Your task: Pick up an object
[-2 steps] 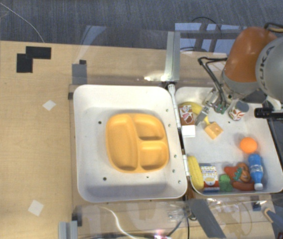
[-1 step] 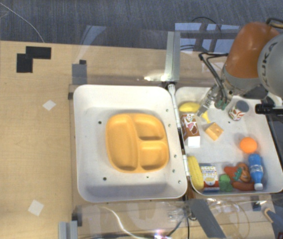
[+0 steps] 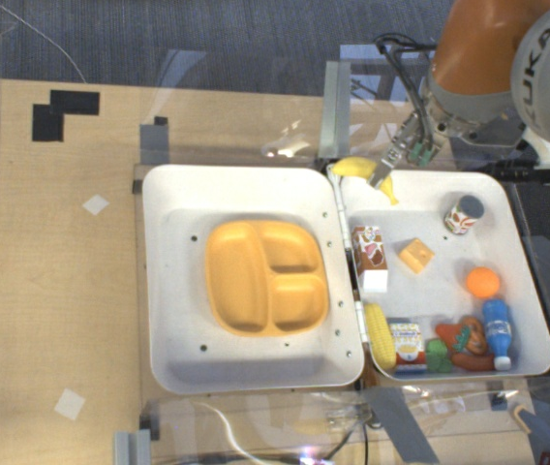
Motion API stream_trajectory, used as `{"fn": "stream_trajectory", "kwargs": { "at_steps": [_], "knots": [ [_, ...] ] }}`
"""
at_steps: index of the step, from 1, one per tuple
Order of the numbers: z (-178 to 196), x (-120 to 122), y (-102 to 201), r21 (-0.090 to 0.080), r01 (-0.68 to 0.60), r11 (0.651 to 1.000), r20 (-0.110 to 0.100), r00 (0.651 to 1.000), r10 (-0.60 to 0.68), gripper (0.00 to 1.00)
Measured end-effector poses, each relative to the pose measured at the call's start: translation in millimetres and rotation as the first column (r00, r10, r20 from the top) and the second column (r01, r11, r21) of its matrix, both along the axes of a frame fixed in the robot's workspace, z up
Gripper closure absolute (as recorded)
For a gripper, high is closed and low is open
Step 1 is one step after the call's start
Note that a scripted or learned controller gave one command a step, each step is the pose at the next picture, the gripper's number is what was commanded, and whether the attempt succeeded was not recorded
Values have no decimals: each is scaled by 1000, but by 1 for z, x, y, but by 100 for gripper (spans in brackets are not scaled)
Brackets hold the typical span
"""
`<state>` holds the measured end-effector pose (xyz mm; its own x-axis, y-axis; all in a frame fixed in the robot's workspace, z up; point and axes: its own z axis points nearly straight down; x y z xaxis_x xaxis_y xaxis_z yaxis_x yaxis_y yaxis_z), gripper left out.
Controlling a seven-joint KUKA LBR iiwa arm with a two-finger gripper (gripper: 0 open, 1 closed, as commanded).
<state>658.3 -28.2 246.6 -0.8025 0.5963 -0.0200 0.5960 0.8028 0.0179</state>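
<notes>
Here the arm (image 3: 493, 37) slants down-left, its jaws clamped on the banana (image 3: 364, 174) above the right bin's (image 3: 536, 289) corner.

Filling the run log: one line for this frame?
gripper: at banana, right bin top-left corner | grasp: unconfirmed | yellow tray: left bin

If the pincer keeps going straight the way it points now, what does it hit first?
Most likely the banana. The pincer slants down-left from the wrist, and its tip sits right at the banana at the right bin's top-left corner. Depth from this one view is uncertain.
</notes>
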Motion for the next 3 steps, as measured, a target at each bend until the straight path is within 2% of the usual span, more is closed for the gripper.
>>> {"fn": "stream_trajectory", "kwargs": {
  "at_steps": [1, 3],
  "knots": [
    [5, -1, -3, -2, -1, 1000, -6, 1000, 0, 100],
    [30, 3, 0, -3, -11, 1000, 12, 1000, 12, 100]
  ]
}}
